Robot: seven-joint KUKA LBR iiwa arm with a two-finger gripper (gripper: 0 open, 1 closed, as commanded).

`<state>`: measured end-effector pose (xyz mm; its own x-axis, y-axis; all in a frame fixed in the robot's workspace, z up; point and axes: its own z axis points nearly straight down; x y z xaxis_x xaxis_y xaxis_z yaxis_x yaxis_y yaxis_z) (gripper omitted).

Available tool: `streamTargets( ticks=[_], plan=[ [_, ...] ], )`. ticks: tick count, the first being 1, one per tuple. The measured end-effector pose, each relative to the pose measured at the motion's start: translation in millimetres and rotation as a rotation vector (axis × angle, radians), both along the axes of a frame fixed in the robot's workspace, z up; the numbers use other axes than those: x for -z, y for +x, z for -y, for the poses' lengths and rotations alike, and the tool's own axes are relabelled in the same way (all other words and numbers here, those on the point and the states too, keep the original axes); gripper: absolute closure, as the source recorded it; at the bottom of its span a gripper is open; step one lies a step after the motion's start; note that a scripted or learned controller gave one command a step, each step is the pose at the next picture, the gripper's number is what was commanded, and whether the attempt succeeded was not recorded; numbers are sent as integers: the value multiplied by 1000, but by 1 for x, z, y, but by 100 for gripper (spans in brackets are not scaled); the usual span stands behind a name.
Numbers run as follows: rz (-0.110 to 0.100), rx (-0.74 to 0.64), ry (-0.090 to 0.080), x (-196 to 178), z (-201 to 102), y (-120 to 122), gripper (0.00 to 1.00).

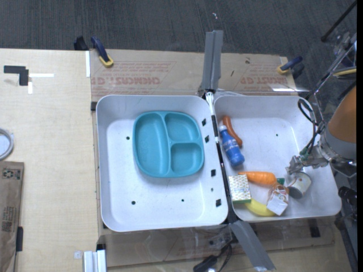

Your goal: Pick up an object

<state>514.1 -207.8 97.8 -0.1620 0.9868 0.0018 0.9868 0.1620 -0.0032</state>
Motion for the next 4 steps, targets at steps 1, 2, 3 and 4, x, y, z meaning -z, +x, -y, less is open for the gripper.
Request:
streamTargets(
  ticks=[1, 2, 3, 4],
  plan=[
    [0, 0, 0, 0, 0, 0, 0],
    [4, -146, -1, 7, -42, 5, 0],
    [6, -432, -4, 6, -94, -13, 0],
    [12, -427, -4, -3, -94, -11, 100]
  ],
)
